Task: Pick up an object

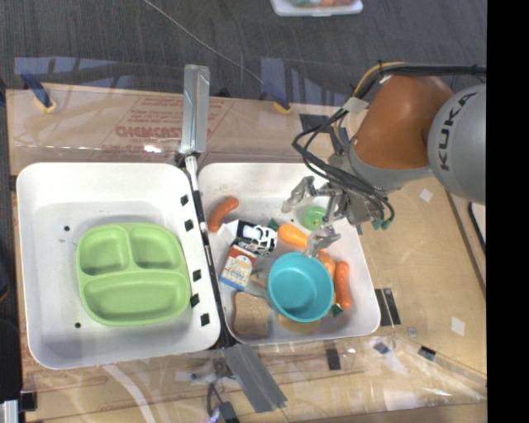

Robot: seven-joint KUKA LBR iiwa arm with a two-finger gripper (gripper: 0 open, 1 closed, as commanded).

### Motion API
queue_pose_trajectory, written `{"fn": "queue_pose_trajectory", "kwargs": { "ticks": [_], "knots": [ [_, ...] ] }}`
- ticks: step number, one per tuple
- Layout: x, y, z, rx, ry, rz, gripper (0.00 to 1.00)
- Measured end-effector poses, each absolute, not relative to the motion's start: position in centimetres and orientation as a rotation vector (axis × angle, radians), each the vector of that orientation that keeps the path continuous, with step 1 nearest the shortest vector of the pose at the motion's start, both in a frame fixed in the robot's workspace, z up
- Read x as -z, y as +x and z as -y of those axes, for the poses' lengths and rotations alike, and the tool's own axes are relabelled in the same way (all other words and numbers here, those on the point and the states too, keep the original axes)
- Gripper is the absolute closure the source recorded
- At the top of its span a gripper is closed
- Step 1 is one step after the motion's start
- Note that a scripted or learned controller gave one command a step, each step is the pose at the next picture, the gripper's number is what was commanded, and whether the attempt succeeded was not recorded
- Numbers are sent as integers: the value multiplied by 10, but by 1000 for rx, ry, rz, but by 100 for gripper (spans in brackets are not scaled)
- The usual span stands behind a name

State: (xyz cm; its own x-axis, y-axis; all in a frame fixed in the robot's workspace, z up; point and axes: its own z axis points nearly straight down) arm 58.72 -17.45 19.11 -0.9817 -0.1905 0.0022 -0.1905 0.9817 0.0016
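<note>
The gripper point(316, 216) hung spread over a green ball point(313, 218), hemmed by an orange carrot point(293, 236) and a teal bowl point(300, 287) just below.

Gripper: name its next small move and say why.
Probably lower straight down. The gripper hangs over the right bin, with a small green piece and a carrot just beneath, and nothing is visibly between its fingers.

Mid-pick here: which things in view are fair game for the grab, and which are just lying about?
Fair game, in the right bin under the gripper:
teal bowl
carrots
sausage
small carton
bread slice
green piece

Lying about:
green divided plate in the left bin
white tray at the top edge
</note>
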Motion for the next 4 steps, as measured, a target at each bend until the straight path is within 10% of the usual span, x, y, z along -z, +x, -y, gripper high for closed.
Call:
{"fn": "queue_pose_trajectory", "kwargs": {
  "ticks": [1, 3, 4],
  "knots": [
    [-93, 560, 210, 0, 387, 3118, 0],
    [-94, 595, 109, -13, -681, 3070, 0],
    [-109, 598, 114, -25, -676, 3080, 100]
  ]
}}
